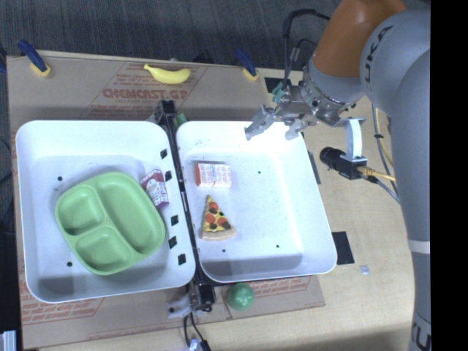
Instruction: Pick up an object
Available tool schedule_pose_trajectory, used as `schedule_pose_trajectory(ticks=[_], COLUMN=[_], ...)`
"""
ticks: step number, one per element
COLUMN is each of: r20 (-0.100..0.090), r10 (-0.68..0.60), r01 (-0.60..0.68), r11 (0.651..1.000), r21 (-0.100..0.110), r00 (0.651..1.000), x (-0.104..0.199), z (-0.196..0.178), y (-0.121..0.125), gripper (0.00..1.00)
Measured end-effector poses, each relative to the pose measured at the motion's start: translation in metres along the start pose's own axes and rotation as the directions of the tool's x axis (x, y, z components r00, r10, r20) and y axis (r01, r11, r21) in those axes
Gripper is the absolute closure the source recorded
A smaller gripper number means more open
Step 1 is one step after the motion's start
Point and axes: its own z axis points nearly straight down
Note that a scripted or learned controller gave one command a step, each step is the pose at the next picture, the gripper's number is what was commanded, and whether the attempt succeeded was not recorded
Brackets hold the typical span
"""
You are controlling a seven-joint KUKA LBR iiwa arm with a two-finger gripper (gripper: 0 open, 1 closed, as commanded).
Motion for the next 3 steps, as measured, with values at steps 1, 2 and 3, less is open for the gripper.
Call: schedule_pose_trajectory(ticks=[1, 2, 3], r20=[0.0, -0.002, 0.001], r10=[0.001, -0.004, 0.002], r01=[-0.001, 0.004, -0.002], r11=[1.0, 1.0, 1.0], r21=[-0.005, -0.006, -0.004], r00=[1.0, 1.0, 1.0], x=[0.004, 0.006, -0.033], z=[0.164, 0.153, 0.026], y=[-0.016, -0.015, -0.077], gripper=[0.0, 1.0, 1.0])
